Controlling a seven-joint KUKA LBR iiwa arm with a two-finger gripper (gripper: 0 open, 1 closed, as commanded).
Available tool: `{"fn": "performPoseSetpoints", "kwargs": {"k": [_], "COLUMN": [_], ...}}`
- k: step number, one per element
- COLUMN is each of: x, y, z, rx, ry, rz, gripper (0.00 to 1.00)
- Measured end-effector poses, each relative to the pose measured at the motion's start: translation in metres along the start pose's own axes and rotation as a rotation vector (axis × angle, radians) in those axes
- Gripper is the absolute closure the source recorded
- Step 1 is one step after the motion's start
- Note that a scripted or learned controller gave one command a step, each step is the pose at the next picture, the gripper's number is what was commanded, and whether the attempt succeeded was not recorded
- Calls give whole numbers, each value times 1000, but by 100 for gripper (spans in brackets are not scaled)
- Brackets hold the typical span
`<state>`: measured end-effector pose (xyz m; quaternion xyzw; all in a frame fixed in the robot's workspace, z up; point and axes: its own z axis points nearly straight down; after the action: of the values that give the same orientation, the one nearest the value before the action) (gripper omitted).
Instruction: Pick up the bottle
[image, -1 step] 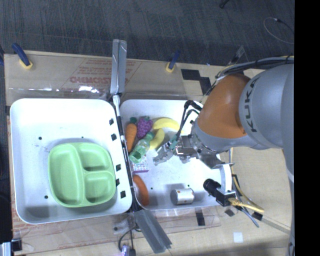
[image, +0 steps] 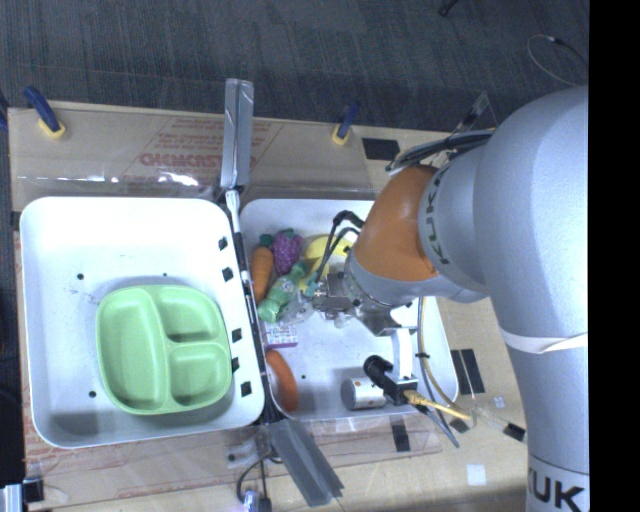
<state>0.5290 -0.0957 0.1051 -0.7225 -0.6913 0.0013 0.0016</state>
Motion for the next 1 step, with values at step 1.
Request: {"fn": "performPoseSetpoints", "kwargs": {"k": [1], "x": [7], "y": [-47], "z": [-86], "rx": [-1], "ry": [0], "rz": [137], "gripper": [0]}}
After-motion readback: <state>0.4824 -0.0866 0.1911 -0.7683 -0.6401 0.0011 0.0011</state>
